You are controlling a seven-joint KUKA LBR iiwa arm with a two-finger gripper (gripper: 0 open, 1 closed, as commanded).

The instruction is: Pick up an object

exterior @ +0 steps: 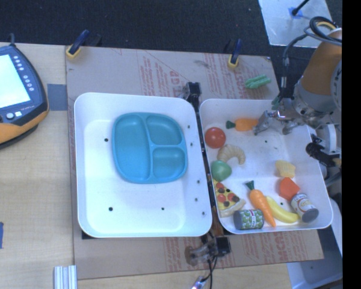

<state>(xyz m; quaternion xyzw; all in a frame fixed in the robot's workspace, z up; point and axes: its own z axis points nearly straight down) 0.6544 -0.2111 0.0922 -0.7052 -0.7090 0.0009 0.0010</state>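
Gripper [275, 123] beside carrot [245, 124] — right bin [322, 172]

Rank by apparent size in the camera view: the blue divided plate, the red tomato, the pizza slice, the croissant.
1. blue divided plate, by far the largest
2. pizza slice and croissant, too alike to separate
3. red tomato, slightly smaller

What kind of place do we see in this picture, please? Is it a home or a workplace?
Most likely a robotics lab bench, not a home. A grey robot arm reaches over two white bins, one holding toy food and the other a blue divided plate. A control pendant lies on the bench, and clamps pin down the board.
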